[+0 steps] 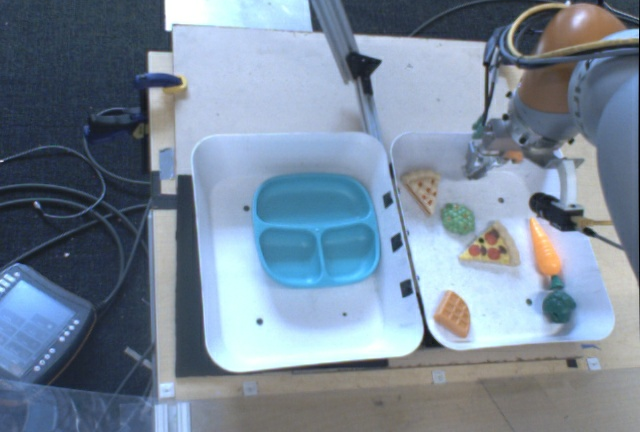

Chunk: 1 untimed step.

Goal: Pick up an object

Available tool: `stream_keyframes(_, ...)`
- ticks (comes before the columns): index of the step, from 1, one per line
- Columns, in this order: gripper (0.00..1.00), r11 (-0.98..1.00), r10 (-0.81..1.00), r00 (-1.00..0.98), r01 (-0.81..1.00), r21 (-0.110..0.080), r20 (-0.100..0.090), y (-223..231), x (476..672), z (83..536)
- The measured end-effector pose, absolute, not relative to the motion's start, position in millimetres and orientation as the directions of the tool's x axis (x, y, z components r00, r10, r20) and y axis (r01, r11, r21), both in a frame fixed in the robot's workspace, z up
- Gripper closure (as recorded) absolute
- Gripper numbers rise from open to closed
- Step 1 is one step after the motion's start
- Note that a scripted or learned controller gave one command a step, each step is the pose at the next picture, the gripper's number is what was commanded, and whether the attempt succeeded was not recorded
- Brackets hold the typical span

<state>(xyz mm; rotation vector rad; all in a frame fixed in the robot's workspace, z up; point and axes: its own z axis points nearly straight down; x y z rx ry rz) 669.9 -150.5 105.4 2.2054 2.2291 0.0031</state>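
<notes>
Gripper (482, 163) hangs over the rear of the right bin (600, 320), fingers too blurred to judge; nothing visible between them. Toy food lies apart on that bin's floor: two pizza slices (423, 190) (491, 247), carrot (546, 251), waffle (452, 314). Left bin (225, 250) holds a blue divided plate (316, 229). Pale bench (270, 80) stands on dark carpet (70, 20); cables trail at left.

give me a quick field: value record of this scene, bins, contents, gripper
left bin: holds a blue divided plate
right bin: toy food
items in right bin: small pizza slice, green round piece, large pizza slice, carrot, waffle, dark green vegetable
gripper: over the right bin's far edge, nothing seen between its fingers
gripper state: cannot tell
nearest item to gripper: small pizza slice
</notes>
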Motion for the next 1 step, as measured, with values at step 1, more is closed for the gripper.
stream_keyframes(1, 1.0, 0.002, 1.0, -0.002, 1.0, 0.009, -0.002, -160.0, 670.0, 164.7)
